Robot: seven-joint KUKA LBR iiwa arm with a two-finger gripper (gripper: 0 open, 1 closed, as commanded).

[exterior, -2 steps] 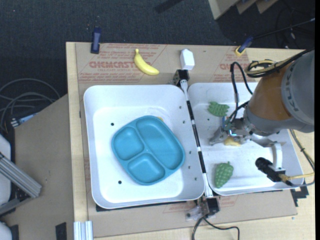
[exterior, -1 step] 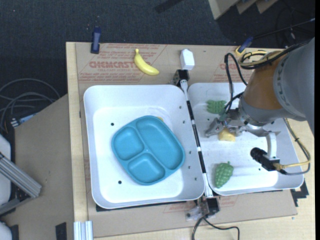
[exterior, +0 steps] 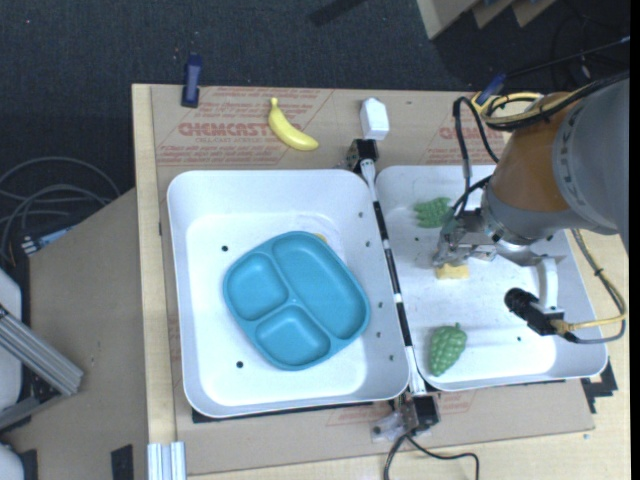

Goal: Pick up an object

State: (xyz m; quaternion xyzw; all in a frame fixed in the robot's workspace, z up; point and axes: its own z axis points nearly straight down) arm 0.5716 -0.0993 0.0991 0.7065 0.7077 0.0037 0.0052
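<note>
In the right bin (exterior: pixel 520 363) my gripper (exterior: pixel 452 253) reaches down over a small pale yellow piece (exterior: pixel 453 268) near the bin's middle left. Its fingers sit right at the top of that piece, and I cannot see whether they grip it. A dark green leafy item (exterior: pixel 433 211) lies just behind the gripper, toward the bin's back left. A lighter green bumpy object (exterior: pixel 447 348) rests at the bin's front left corner.
The left bin (exterior: pixel 200 218) holds a blue divided plate (exterior: pixel 293 298). Behind the bins, on the bench board, lie a yellow banana (exterior: pixel 289 128), a small blue object (exterior: pixel 191 79) and a white block (exterior: pixel 375 117).
</note>
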